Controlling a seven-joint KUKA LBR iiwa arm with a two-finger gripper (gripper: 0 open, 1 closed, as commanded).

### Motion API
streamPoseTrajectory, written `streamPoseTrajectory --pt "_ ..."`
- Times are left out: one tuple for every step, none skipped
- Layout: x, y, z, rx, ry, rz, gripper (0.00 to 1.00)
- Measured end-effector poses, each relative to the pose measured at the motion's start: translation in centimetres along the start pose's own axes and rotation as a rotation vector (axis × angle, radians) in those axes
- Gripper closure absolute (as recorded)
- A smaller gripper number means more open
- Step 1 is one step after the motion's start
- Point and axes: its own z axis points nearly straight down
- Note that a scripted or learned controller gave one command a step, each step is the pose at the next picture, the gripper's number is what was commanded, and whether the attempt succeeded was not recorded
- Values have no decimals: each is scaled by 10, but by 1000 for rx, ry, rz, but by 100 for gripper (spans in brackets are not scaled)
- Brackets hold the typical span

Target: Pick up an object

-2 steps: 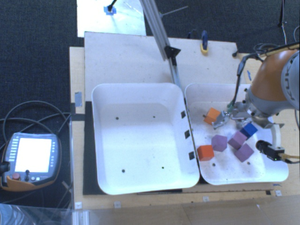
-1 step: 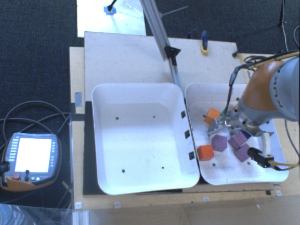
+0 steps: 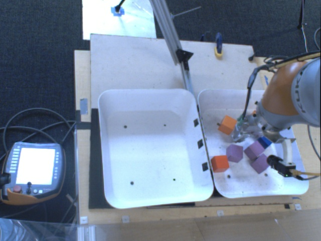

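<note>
The right bin (image 3: 215,102) holds several small blocks. An orange block (image 3: 227,125) lies toward its left side, and a red-orange block (image 3: 219,163) sits near its front left wall. Three purple blocks (image 3: 234,152), (image 3: 254,149), (image 3: 260,163) cluster in the middle, with a small blue piece (image 3: 264,142) beside them. My gripper (image 3: 241,134) reaches down from the right, low in the bin, just right of the orange block and above the purple cluster. The wrist hides its tips.
The left bin (image 3: 150,92) stands beside the right one. A slanted metal pole (image 3: 168,24) crosses the back board to the bins' shared edge. A teach pendant (image 3: 32,172) lies on the floor at far left. A clamp (image 3: 218,46) grips the board's back edge.
</note>
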Motion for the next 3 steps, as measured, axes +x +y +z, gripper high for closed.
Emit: streamPoseTrajectory --pt "7 10 -55 -4 -1 -1 100" --pt "3 16 -119 -5 -2 0 100" --pt "3 17 -158 -3 -1 0 100"
